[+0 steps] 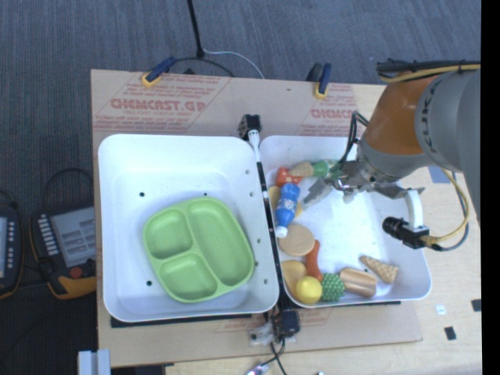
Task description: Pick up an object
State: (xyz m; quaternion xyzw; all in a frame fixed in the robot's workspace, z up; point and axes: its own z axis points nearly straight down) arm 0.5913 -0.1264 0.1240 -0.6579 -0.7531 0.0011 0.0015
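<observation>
The right bin [406, 244] holds several toy foods. A blue bottle [287, 200] lies by its left wall, with a round tan biscuit [296, 241] and an orange carrot [313, 261] below it. Along the front wall sit a yellow lemon [308, 290], a green bumpy piece [333, 286], a hot dog [358, 281] and a tan wedge [380, 269]. A tan piece [301, 169] and a green piece [323, 167] lie near the back. My gripper [332, 194] hangs over the upper middle of this bin, just right of the blue bottle. It is open, with nothing between its fingers [314, 193].
The left bin [125, 170] holds a green divided plate [199, 248]. A black divider [266, 209] runs between the bins. The arm's orange band [398, 123] hangs over the right bin's back right corner. A cabled fitting [406, 231] juts out over the bin's right side.
</observation>
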